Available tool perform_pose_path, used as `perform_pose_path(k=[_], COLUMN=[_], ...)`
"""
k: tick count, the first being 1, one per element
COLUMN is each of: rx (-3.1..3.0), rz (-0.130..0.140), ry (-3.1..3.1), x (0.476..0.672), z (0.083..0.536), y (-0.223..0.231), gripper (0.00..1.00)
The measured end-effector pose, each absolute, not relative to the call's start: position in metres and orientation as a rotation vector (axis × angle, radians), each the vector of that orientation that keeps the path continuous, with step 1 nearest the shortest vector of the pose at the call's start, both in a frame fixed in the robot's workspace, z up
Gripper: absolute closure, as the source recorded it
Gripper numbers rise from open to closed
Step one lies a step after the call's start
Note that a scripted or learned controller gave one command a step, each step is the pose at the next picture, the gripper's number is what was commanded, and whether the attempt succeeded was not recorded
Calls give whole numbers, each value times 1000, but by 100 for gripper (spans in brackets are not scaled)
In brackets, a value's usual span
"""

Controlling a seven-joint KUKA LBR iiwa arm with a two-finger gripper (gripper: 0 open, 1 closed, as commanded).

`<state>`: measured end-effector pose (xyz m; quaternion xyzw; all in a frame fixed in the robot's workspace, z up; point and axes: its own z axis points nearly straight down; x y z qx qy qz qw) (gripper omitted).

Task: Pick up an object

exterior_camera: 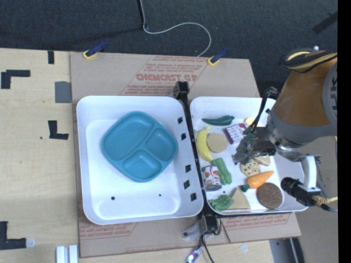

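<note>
Gripper [248, 153] hangs low over the right bin [241, 104], a dark tangle of metal at the end of the grey and orange arm [304, 100], which comes in from the right and covers that bin's right side. How the gripper is set, spread or pressed together, cannot be told: its tip merges with the shadows and the items beneath it, and nothing can be made out pinched in it. It sits just above a pale speckled cracker [249, 167], partly hidden under it, so contact cannot be judged.

Toy foods crowd the right bin. A dark green pepper [218, 120] lies toward the far side, with a small purple packet [236, 131] just near of it. A yellow banana [203, 143] curves along the left wall, touching a tan round cookie [217, 142]. Near of these lie a green bean pod [222, 170] and a small can [211, 177] with a red label too blurred to read. An orange carrot [259, 179] lies right of the gripper, and a brown round patty [270, 195] sits at the near right corner. A tan wedge [238, 199] and a leafy green piece [221, 203] rest against the near wall.

The left bin [90, 147] holds a blue divided plate [139, 146] with three compartments. Both bins stand on cardboard [164, 73] over the wooden bench [33, 163], and a white cable [181, 29] loops across the dark far ground.
</note>
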<state>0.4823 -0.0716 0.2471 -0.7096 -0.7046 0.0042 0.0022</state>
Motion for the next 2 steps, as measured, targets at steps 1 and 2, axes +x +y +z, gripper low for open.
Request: perform_pose_path(k=[1,2], rx=[-2210,-2213], rz=[0,-4], ry=[-2230,-2229], x=[590,510], z=[222,321], y=[3,46], gripper=[100,100])
